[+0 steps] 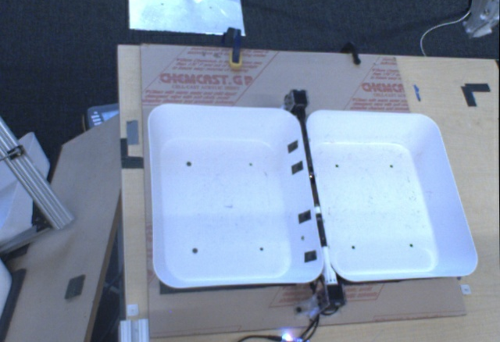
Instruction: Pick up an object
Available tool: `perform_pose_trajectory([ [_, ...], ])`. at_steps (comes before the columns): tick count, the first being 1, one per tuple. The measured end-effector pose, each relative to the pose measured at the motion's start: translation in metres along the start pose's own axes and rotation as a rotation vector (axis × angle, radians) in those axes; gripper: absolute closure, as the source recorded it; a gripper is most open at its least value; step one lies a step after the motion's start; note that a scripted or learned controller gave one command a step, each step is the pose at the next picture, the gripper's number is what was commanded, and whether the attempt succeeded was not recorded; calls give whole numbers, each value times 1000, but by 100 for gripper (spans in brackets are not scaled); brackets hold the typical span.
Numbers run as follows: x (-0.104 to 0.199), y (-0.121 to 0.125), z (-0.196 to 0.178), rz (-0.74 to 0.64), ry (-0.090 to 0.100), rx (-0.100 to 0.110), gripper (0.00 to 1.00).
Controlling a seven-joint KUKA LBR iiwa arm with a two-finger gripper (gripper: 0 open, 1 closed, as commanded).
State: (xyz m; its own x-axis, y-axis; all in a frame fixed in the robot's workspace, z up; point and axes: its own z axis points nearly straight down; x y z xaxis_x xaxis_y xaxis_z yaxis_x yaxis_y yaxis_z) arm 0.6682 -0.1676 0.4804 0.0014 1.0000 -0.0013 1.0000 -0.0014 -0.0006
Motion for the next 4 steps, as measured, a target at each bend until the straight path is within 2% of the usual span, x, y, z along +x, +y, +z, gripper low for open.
perform_pose_trajectory([
  [1,61,0,103,-10,5,6,100],
  [2,66,0,-66,-8,-2,-22,100],
  [3,94,-15,101,-8,4,13,100],
  [4,165,-34,173,-12,4,6,100],
])
